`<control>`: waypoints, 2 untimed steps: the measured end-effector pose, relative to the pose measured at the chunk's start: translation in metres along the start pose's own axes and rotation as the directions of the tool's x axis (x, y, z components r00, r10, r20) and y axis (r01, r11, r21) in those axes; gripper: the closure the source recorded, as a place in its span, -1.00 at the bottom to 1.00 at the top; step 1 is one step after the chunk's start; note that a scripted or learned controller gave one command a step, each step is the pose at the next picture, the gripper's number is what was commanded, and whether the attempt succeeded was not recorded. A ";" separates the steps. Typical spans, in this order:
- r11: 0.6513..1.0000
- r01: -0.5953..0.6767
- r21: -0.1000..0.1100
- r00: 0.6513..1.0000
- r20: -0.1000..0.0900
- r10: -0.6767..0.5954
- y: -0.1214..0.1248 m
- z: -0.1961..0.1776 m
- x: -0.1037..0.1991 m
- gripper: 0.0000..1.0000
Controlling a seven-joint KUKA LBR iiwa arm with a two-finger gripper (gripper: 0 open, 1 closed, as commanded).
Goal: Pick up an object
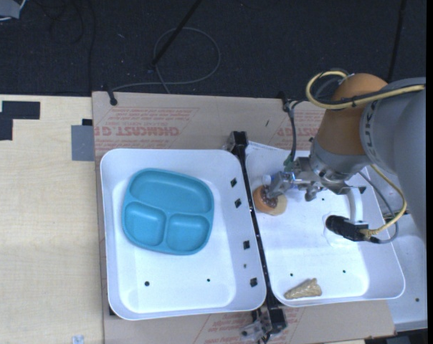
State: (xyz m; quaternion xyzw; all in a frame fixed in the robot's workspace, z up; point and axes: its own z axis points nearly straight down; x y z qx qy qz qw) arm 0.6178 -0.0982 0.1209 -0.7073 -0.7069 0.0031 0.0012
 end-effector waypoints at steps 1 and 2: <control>1.000 -0.002 -0.018 1.000 0.001 0.002 0.005 0.026 -0.002 -1.00; 1.000 -0.004 -0.030 1.000 -0.003 0.004 0.009 0.010 -0.001 1.00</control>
